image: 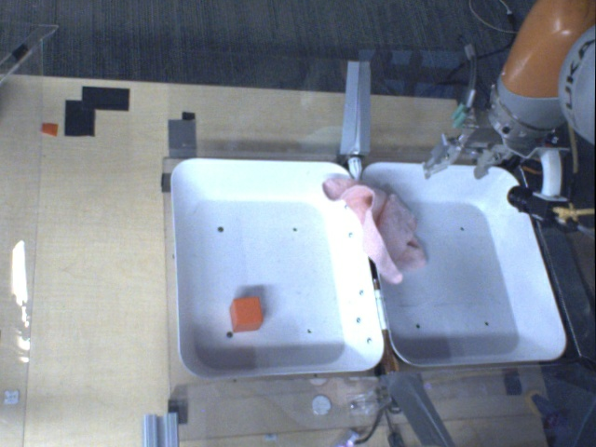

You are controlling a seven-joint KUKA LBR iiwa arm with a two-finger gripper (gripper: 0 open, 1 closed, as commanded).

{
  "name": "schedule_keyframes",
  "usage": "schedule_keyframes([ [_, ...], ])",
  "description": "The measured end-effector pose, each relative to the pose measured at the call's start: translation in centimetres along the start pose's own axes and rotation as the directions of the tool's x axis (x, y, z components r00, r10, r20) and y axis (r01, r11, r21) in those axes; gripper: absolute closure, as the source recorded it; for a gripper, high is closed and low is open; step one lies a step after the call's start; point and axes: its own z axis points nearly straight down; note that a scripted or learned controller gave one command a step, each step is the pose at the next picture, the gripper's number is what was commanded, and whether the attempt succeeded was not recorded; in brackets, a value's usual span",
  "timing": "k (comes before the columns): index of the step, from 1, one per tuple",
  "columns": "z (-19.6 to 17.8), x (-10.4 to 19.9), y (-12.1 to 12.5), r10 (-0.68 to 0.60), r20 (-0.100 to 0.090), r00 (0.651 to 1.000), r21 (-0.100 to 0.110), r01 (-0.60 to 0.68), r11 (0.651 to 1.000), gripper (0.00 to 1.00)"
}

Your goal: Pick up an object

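The gripper [463, 156] hovers at the right bin's [521, 343] 12 o'clock rim, fingers spread, pinching nothing. A pink cloth [386, 226] drapes over the divide between both bins, mostly toward the right bin's 10 o'clock. An orange block [247, 314] sits at the left bin's [196, 250] 7 o'clock.

block [247, 314] in left bin [200, 250]; cloth [386, 226] draped across both bins' shared rims

Pink cloth [382, 229] soft, crumpled (matt); white bins [279, 180] smooth plastic.
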Motion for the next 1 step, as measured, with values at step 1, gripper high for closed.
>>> schedule_keyframes([
  [1, 12.37, 1.11, -0.14, -0.495, 0.003, 0.869, -0.006, 0.495, 0.869, 0.00],
])
